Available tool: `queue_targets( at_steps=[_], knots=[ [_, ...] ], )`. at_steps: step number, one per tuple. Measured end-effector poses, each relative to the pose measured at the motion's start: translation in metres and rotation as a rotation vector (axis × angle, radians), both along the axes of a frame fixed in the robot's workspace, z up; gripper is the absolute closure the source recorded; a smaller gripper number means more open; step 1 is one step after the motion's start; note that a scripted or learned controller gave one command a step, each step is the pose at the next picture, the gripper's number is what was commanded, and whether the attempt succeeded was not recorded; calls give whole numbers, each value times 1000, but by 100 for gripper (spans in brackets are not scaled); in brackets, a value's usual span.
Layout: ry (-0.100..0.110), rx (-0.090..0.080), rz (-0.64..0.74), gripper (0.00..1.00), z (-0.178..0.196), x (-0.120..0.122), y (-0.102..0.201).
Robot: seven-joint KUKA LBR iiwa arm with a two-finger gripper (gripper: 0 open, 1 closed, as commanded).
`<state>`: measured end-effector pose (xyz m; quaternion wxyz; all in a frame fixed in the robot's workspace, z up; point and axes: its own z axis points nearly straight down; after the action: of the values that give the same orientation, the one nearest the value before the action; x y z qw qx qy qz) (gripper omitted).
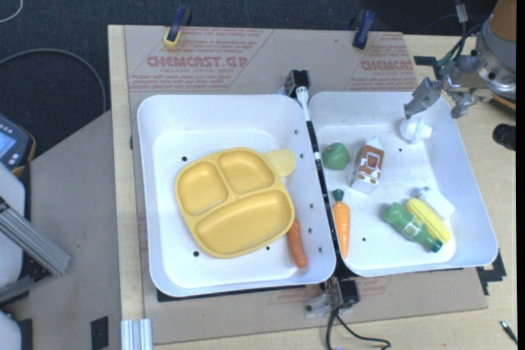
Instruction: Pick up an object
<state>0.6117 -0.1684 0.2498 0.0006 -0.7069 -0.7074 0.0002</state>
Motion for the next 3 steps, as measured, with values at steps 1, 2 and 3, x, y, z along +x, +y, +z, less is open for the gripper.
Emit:
queue_targets(
  at_steps=[1,2,3],
  knots=[
    [1,1,-4,0,47,-76,-13],
    [-3,-1,-1,100,55,-72,-13],
    [6,1,0,100,-83,-5,-42]
  ],
)
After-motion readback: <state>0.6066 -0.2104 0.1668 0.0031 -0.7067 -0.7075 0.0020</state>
